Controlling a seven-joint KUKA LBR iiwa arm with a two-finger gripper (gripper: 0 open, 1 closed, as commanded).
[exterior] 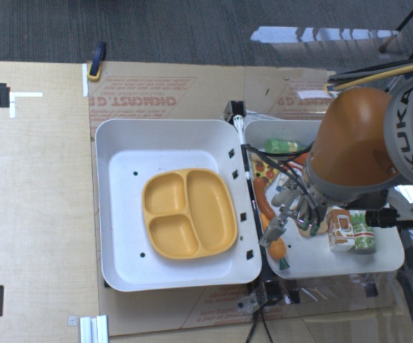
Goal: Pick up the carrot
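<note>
Light wood worktop (28,213) under a sheet of brown cardboard (163,91) with red print. Dark grey floor (192,13) beyond the far edge. A small blue and yellow clip (96,61) at the cardboard's far corner. Black marks and white tape (21,95) on the wood at the left side.

Two white bins side by side on the cardboard. In the left bin (113,213), a yellow plate (189,213) with three parts, lying flat near the middle. In the right bin (378,259), small play food: something green (281,146) at the far end, a carton with red and green print (349,231) near the front, a flat bright picture piece (264,170) by the left wall.

Big grey arm (406,134) with an orange band (353,138) over the right bin, covering much of it. Gripper (274,234) low at the bin's left side, pointing down and left. Cannot tell how its tips stand, too small and too tangled with wires.

Carrot (265,204): a thin orange stick along the left wall of the right bin, lying flat. Just beside the gripper, a little farther back. A round orange thing (277,249) just under the gripper tip, near the front corner.
</note>
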